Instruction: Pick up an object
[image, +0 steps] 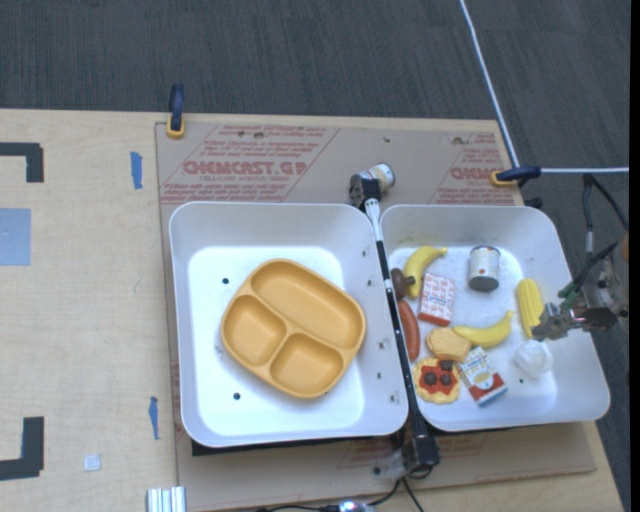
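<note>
Room for moving is lying mostly in the left bin (190, 300), where white floor is showing all around the yellow divided plate (292, 327) sitting near its middle, its three compartments holding nothing I can see. My pincer (548, 325) is hanging at the right edge of the frame, over the right-hand rim area of the right bin (575, 390), and at this size I cannot tell how it is standing or whether anything is in it.

The right bin is crowding its things toward the divider between the two bins. A banana (424, 262) is lying at the upper left of that bin, with a small grey can (484, 268) standing to its right on a bare patch of floor. Below the banana a red-and-white packet (436, 298) is lying, and a hot dog (409, 328) is running along the divider side. A second banana (485, 328) is lying across the middle, with a bread-like piece (448, 345) just beside it. A pizza slice (437, 380) and a small red carton (482, 377) are sitting at the lower edge of the cluster. A corn cob (529, 301) is lying upright in the frame just left of my pincer, and a small white object (531, 359) is resting below it. The lower right corner of this bin is showing bare floor.
</note>
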